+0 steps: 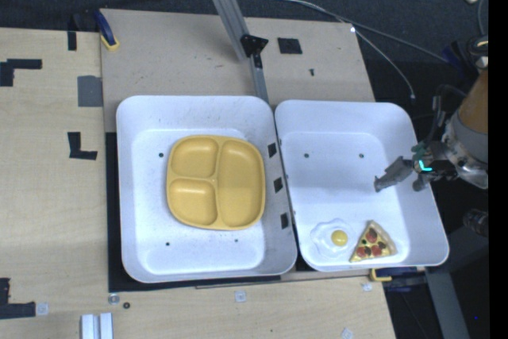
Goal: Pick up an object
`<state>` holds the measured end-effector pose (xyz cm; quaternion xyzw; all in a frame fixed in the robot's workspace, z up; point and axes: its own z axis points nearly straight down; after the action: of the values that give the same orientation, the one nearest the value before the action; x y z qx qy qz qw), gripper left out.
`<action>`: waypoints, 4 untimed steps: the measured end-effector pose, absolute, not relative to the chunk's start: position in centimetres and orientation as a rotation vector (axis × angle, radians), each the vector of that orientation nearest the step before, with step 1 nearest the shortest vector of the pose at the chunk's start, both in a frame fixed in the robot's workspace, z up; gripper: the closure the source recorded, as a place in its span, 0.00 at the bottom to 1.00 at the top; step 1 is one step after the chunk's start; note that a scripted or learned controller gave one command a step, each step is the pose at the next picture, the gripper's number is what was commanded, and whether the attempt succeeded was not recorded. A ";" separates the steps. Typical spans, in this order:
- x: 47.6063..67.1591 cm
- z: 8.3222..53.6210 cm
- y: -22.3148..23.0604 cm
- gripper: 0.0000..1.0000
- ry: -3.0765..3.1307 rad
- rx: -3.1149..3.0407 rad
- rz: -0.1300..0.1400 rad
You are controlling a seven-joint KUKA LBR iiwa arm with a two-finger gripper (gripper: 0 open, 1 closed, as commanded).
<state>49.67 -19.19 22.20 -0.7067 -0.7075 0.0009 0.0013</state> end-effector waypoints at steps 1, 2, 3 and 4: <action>49.7 22.2 -19.2 0.00 -2.222 -2.219 0.002; 49.6 17.9 -19.3 0.00 -2.219 -2.218 0.006; 50.3 12.2 -19.8 0.00 -2.219 -2.218 0.006; 50.3 8.5 -19.9 0.00 -2.223 -2.223 0.002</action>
<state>50.32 -19.90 8.51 -0.7070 -0.7072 0.0006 -0.0011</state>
